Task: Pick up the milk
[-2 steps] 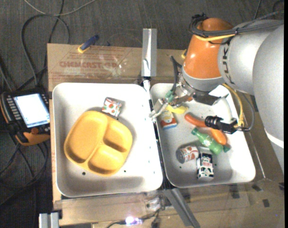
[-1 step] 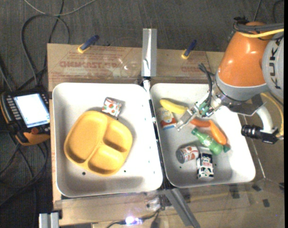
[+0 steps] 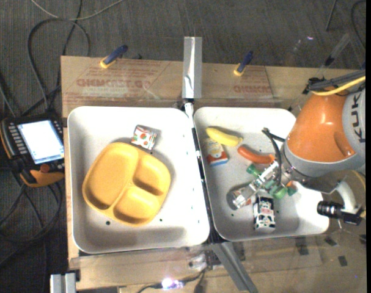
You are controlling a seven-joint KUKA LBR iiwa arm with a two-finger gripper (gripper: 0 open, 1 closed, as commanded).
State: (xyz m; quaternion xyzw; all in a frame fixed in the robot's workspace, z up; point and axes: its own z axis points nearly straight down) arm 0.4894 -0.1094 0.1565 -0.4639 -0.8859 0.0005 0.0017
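The milk (image 3: pixel 264 213) lay in the near part of the right bin (image 3: pixel 307 227), close to its near wall and right of the bin's middle. Its long axis ran near to far, leaning only slightly off that line. Which end was the top could not be told. It was a small carton with black patches on white, like cowhide, and a little red on its face. No lettering on it could be read.

Just beyond the milk's far end hung the gripper (image 3: pixel 269 182), under the grey wrist and the orange band (image 3: pixel 323 133), which carried the letters "KU" at its right edge. Whether the gripper was clenched, released or grasping anything could not be told, as the milk lay just clear of it on the bin floor.

Left of the gripper lay a silvery object (image 3: pixel 239 198), with a green item (image 3: pixel 256 171) touching the gripper area. Farther back lay an orange sausage (image 3: pixel 253 154), a small red, white and blue carton (image 3: pixel 217 155) and a banana (image 3: pixel 224 137).

In the left bin (image 3: pixel 81 224) sat a yellow divided plate (image 3: pixel 128 183), with a small carton (image 3: pixel 145 138) bearing red and green marks just beyond its far rim.

Beyond both bins lay a cardboard sheet (image 3: pixel 124 81) with faint reddish print, too pale to read, and two blue and yellow clamps (image 3: pixel 113 55) (image 3: pixel 244 62) on its far edge. A handheld pendant (image 3: pixel 33 145) with a lit screen lay left of the bench.
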